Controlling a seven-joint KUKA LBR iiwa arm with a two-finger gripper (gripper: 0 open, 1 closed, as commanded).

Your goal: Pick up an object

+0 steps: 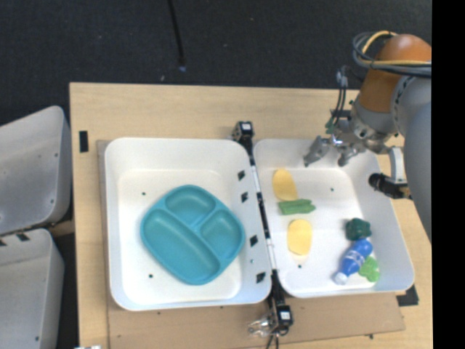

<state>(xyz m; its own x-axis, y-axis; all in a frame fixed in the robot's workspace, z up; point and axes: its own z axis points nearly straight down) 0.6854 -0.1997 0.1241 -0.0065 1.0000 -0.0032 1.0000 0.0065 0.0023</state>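
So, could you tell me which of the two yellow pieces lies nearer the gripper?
The upper yellow piece, beyond the green stick; the lower yellow piece lies farther from the gripper.

Two bins sit side by side on the bench (pixel 87 107): the left bin (pixel 116 282) holds a divided tray (pixel 192 233) at its centre. In the right bin (pixel 396 267), three pieces stack from 12 to 6 o'clock along the left half: an oval piece (pixel 284 184), a flat strip (pixel 296 207) and a second oval piece (pixel 299 236). A bottle (pixel 353 260) lies at 4 o'clock between a dark lump (pixel 357 229) and a small piece (pixel 370 270); the gripper (pixel 330 153) hangs over the far edge at 12 o'clock.
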